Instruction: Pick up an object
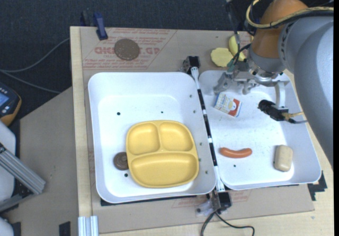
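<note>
Hanging over the far-left corner of the right shallow white plastic bin [304,169], the grey arm's two-finger gripper [237,82] stands just above a small white-and-red printed carton [228,105], which lies tilted beside the bin's left wall, directly under and slightly nearer than the jaws; whether these are released or clenched I cannot tell. Smaller pieces lie toward the near edge: a smooth orange-red sausage [235,152], long axis along that edge, and a beige rounded block [283,157] at the near-right corner.

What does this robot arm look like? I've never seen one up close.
The arm is thick, rounded and smooth grey, with a glossy orange band above the wrist. Yellow and black cables loop around that band. Below it hangs a small grey metal gripper with thin struts.
</note>
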You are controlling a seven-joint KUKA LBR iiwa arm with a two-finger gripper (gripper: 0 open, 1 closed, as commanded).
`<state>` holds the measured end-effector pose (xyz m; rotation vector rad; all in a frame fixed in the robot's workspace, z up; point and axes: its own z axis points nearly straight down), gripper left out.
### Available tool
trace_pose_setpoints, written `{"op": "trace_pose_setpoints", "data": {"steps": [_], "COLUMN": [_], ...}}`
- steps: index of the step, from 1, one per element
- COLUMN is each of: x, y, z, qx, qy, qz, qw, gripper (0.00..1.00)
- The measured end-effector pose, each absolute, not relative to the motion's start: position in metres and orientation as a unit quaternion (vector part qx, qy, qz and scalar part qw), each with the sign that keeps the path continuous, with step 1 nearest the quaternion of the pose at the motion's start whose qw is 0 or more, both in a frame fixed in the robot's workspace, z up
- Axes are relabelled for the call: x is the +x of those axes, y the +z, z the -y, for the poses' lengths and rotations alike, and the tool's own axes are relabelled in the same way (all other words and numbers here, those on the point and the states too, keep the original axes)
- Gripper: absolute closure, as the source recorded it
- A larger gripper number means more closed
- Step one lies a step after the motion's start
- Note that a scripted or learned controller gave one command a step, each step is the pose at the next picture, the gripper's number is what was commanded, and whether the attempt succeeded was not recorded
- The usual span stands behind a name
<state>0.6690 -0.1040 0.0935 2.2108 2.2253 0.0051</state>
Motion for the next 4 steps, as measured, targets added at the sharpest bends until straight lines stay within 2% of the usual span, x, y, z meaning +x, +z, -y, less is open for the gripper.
{"op": "trace_pose_setpoints", "data": {"steps": [1,2,3,4], "x": [0.65,0.651,0.651,0.605], "y": [0.084,0.096,0.095,0.084], "z": [0.114,0.113,0.113,0.129], "qx": [0.707,0.706,0.706,0.708], "qy": [-0.001,0.0,-0.0006,-0.0017], "qz": [-0.707,-0.708,-0.708,-0.706], "qw": [-0.001,0.001,0.0,-0.002], "gripper": [0.0,1.0,0.0,0.0]}}
